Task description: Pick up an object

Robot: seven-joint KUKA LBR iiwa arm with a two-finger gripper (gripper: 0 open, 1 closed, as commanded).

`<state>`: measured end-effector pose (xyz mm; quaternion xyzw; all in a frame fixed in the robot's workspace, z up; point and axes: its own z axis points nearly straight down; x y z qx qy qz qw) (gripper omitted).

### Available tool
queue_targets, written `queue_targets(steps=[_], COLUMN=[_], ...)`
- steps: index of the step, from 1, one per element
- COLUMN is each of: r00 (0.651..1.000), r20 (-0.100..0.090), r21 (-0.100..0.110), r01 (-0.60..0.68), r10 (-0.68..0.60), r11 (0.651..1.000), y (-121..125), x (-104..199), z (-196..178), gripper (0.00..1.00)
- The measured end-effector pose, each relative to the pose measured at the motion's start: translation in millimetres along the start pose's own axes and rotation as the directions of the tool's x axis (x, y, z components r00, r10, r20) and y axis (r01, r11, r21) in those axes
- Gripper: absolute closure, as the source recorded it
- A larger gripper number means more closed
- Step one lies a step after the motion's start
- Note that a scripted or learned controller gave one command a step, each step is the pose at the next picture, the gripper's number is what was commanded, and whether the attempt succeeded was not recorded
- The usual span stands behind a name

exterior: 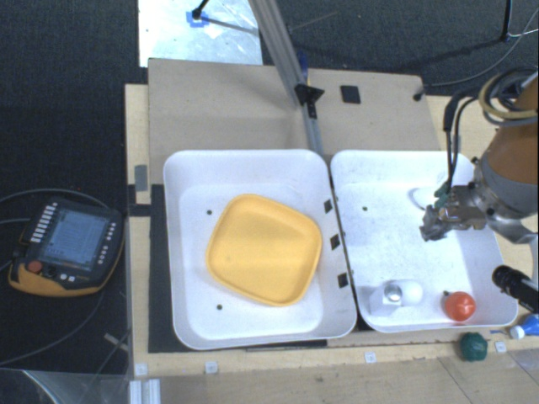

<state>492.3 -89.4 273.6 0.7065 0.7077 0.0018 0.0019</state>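
1. A small orange-red ball (459,305) lies near the front right corner of the right white shallow bin (379,251), resting free on the bin floor.
2. To its left, along the same front edge, sits a small white and silvery rounded object (399,293); the two are apart, not touching.
3. The two-finger gripper (440,221) hangs over the middle right of that bin, behind the ball and well apart from it. Whether its fingers are spread or closed cannot be told, since they show as a dark, blurred cluster; nothing is visible between them.
4. The grey arm with its orange band (512,154) enters from the right edge.
5. The left white shallow bin (189,310) holds a yellow, rounded-square plastic plate (264,249), lying flat near its centre.
6. Outside the bins, a dark green small ball (473,346) rests on the bench just beyond the right bin's front corner.
7. A yellow and grey handheld control pendant (66,247) lies on the dark floor to the left.
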Motion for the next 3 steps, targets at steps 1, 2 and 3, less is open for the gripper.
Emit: queue_targets(steps=[1,2,3], r00=[1.000,1.000,1.000], r20=[-0.001,-0.001,-0.001], r21=[0.005,0.005,0.004], r01=[0.003,0.004,0.003], r10=[-0.003,-0.004,-0.003], r11=[1.000,1.000,1.000], y=[19.0,33.4,37.6], x=[49.7,105.0,156.6], z=[9.0,22.8,21.7], gripper=[1.00,1.00,1.00])
